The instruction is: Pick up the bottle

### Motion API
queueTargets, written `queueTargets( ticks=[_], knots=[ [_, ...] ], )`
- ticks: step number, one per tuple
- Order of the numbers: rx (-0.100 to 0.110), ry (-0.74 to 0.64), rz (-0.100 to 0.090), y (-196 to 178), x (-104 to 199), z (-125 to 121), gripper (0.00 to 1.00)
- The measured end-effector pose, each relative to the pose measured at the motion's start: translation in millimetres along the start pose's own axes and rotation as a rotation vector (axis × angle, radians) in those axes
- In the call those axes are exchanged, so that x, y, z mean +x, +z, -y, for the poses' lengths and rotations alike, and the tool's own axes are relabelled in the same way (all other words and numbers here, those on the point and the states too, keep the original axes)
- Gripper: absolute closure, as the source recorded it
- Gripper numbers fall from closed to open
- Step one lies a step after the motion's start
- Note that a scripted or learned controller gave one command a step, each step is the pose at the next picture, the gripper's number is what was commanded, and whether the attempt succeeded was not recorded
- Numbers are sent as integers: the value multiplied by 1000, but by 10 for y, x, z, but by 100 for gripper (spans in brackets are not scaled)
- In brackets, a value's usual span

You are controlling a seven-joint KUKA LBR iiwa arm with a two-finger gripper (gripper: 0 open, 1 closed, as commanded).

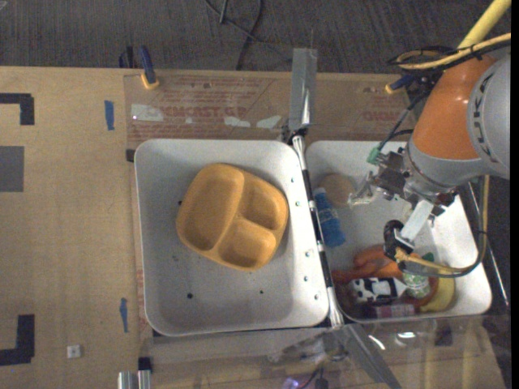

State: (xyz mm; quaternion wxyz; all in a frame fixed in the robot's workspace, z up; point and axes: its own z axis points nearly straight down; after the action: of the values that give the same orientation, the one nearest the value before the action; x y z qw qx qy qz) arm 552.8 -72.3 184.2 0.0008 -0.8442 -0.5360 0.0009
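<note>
Camera view: blue bottle [328, 217] lies along the right bin's [361, 237] left wall; probably light, stiff, slick, so grip mid-body. Claw [367, 186] near; open or clenched, cannot tell

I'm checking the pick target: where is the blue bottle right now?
In the camera view, the blue bottle lies in the right bin along its left wall, up-frame of an orange toy.

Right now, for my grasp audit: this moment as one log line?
gripper: over right bin | blue bottle: lying along bin's left wall, not held | left bin: yellow plate
</note>
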Motion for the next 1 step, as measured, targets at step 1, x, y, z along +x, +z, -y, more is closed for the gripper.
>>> queueTargets(
  ticks=[1],
  knots=[
    [-2, -24, -1, 928, -236, -47, 0]
  ],
)
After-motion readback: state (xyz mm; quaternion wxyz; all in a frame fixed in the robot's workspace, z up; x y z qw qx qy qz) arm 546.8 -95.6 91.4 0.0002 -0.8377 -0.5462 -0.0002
